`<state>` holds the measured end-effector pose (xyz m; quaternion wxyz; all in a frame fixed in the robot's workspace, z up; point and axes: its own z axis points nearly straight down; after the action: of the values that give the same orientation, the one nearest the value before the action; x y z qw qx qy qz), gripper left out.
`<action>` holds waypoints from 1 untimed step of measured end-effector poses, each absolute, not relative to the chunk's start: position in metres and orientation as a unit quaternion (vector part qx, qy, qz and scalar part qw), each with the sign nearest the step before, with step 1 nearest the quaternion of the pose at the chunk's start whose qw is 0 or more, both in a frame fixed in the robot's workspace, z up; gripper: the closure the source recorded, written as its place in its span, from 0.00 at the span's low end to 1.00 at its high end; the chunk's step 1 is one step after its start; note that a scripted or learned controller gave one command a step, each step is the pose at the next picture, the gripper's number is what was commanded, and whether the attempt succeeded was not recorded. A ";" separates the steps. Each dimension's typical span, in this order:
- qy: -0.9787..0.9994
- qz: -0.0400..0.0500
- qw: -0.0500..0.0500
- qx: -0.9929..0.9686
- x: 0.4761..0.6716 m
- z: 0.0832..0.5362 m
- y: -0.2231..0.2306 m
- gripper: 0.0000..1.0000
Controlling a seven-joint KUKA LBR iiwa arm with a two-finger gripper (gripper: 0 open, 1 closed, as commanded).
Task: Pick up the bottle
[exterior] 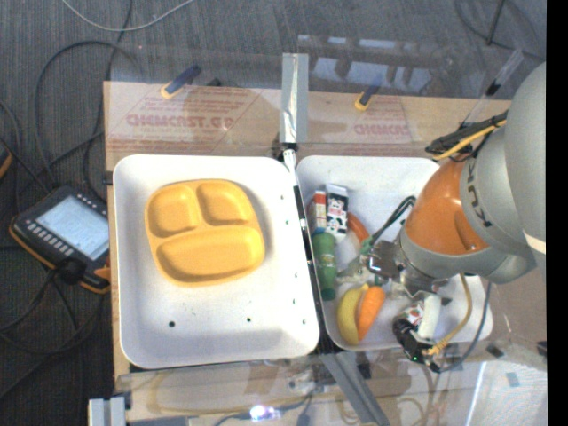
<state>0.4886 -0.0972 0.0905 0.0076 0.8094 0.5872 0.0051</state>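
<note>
green with a red cap, the bottle (325, 254) is laid along the left wall of the right bin (390, 177), beside a small carton (336, 209). a carrot (371, 311) and a yellow fruit (349, 318) are seen near its lower end. the claw (378, 268) is held just right of the bottle; its opening cannot be told. a yellow tray (206, 232) is set in the left bin (135, 327).

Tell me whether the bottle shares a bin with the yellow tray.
No, the bottle lies in the right bin, the yellow tray in the left bin.
</note>
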 end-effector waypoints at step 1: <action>0.608 -0.003 0.000 0.794 0.542 0.183 -0.044 0.00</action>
<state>0.5422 -0.0440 0.1828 -0.0002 0.7939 0.6080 -0.0026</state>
